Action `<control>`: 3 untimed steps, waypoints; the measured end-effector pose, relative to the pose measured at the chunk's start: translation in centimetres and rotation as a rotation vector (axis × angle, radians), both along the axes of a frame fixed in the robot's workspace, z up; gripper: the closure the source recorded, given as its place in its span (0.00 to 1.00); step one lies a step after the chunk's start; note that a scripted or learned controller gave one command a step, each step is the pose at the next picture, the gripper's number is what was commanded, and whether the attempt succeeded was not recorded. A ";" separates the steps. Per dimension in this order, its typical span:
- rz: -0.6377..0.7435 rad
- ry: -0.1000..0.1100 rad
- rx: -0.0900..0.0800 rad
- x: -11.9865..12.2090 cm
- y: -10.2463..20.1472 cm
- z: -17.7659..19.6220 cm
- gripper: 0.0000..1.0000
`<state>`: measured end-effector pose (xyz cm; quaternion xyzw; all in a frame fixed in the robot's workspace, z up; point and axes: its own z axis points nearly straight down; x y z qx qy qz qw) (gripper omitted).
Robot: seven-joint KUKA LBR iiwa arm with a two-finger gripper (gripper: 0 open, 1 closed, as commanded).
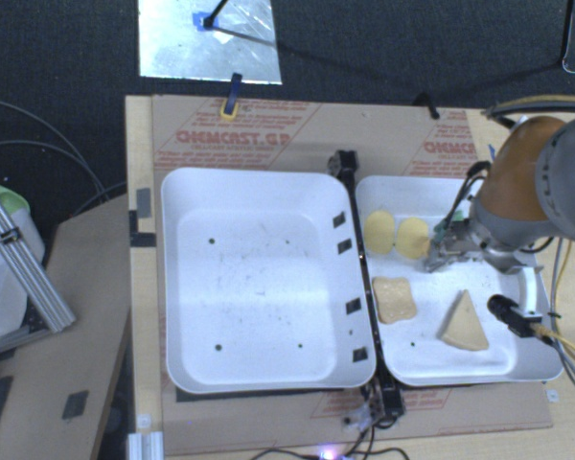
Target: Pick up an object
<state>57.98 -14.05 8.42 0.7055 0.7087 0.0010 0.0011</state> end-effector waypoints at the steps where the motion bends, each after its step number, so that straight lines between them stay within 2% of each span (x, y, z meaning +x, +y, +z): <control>1: 0.007 -0.009 0.002 0.4 6.7 10.7 1.00; 2: 0.011 0.000 0.006 1.3 18.0 10.0 1.00; 3: 0.007 -0.003 0.005 -3.7 23.7 17.1 1.00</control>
